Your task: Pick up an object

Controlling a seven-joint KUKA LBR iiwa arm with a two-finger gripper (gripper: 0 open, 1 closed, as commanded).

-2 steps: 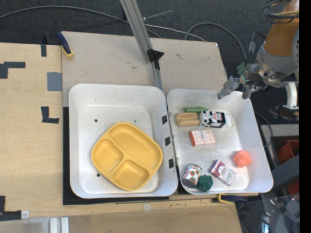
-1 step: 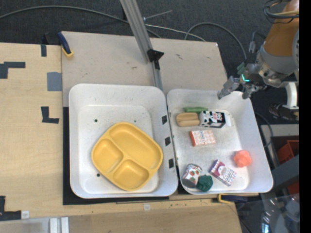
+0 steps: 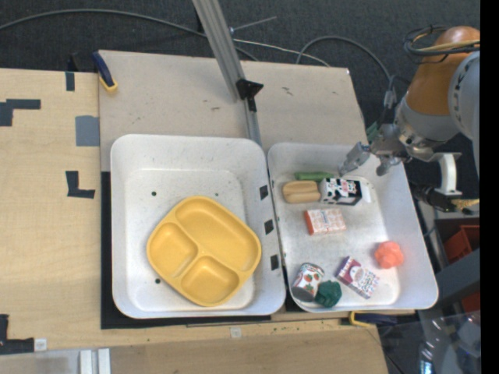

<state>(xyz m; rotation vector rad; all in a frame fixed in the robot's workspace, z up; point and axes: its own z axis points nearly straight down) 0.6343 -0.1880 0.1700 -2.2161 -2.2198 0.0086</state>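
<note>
My fingers [image 3: 366,160] hung open over the right bin [image 3: 413,232], gripping nothing, just beside the milk carton [image 3: 343,191]. Nearby lay a bread roll [image 3: 300,192], a box [image 3: 324,222] and an orange ball [image 3: 389,254]. The left bin [image 3: 129,170] held a yellow tray [image 3: 204,249].

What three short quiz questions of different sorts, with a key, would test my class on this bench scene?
1. True or false: the yellow tray lies in the left bin.
2. Which thing lies nearest the gripper? A. orange ball B. black-and-white carton C. green lump
3. Fill in: the yellow tray has ___ compartments.

Key: 1 true; 2 B; 3 three.
</note>
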